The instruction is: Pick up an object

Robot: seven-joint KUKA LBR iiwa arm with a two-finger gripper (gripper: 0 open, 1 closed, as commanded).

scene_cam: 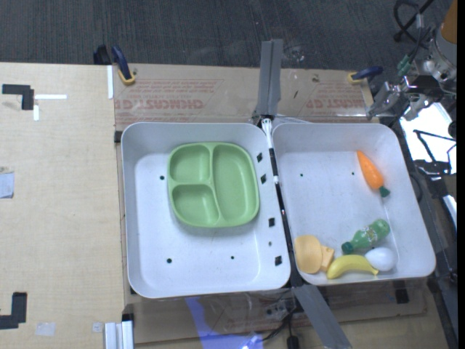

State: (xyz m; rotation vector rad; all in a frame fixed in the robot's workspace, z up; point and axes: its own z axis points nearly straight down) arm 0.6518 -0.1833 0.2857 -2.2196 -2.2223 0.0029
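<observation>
The right bin [328, 195] holds an orange carrot [370, 171] near its right wall. Along its front edge lie a green bottle [367, 235], a white egg-like object [381, 258], a yellow banana [351, 267] and a tan rounded piece [312, 254]. A green divided plate [213, 185] lies in the left bin [145, 253]. My gripper [403, 102] hangs above the back right corner of the right bin, outside its rim. It is open and holds nothing.
A grey metal post [269, 78] stands behind the seam between the two bins. Clamps [125, 71] grip the cardboard behind them. Cables and equipment crowd the right side by the arm [443, 42].
</observation>
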